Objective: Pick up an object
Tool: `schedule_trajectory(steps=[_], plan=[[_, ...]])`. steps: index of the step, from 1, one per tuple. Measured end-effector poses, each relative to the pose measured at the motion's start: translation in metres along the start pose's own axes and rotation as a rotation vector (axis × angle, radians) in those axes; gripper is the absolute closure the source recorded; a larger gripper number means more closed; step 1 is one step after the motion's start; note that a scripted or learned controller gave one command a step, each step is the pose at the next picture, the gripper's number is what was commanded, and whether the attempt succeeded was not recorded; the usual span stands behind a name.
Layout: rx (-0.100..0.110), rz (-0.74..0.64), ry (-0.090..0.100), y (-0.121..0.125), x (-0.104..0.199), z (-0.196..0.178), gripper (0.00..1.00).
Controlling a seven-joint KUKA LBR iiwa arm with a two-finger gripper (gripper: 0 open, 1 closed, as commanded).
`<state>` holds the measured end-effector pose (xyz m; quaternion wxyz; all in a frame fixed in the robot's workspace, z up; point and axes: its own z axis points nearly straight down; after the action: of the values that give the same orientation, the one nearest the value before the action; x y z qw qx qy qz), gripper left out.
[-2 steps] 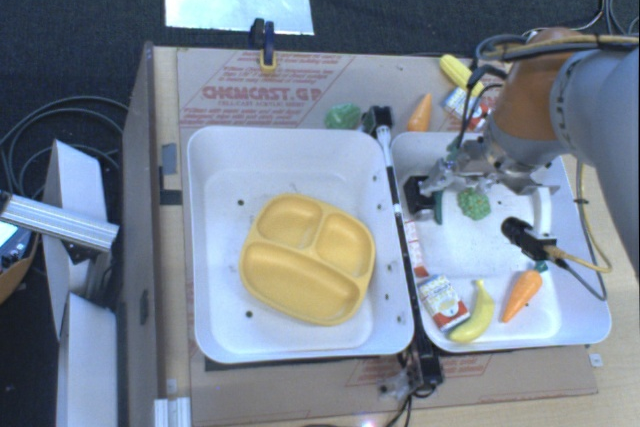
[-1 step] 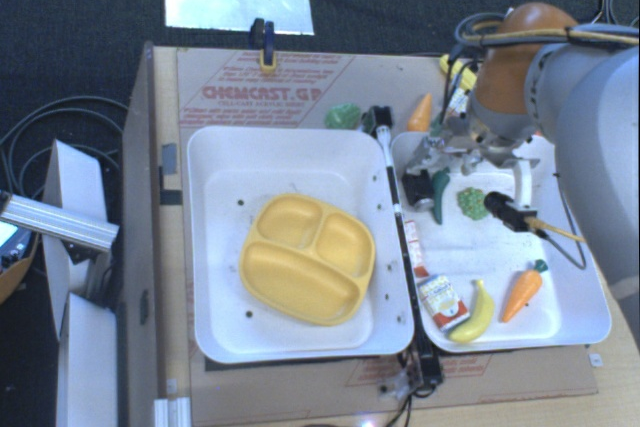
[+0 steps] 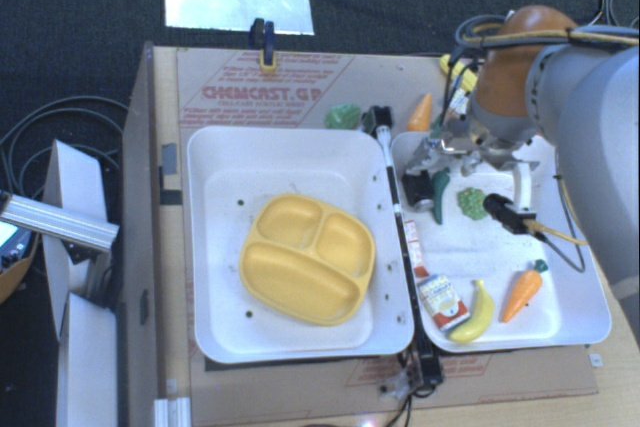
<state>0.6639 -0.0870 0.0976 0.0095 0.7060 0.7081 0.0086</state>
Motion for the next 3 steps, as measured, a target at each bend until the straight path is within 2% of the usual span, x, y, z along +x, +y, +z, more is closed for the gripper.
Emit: schedule_trajectory(steps=[1, 2, 3], plan=[[-0.012, 0.004, -0.004, -0.0109, 0.0018, -0.0008, 0.00], [-0.008, 0.001, 0.002, -0.0098, -0.0008, -0.0006, 0.00], [0.006, 0.000, -0.004, -0.0094, -0.0038, 0.0001, 1.00]])
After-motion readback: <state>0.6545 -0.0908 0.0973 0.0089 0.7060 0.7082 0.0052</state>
